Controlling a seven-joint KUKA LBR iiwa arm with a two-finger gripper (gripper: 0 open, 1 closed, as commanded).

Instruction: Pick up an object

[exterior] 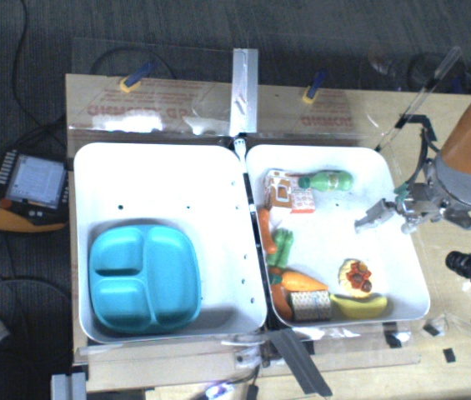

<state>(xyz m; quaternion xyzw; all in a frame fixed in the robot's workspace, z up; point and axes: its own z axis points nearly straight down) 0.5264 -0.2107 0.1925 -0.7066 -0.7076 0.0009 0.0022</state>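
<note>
Objects for picking lie in the right bin, a shallow white tray with rounded corners, and none of them is between the fingers of the tool. The tool is a grey metal piece at the end of the arm, poised over the bin's right side above bare white floor; whether its fingers are apart or closed I cannot tell.

Nearest it, toward the bin's near right corner, sits a small round toy with red and yellow patches, touching a smooth curved yellow banana. Beside the banana lies a grey ribbed block against an orange carrot. At the far side rest a glossy green bottle and a small printed box.

The left bin holds 1 turquoise plastic plate, squarish with rounded corners and 3 compartments. Both bins stand on a pale wooden desk.
</note>
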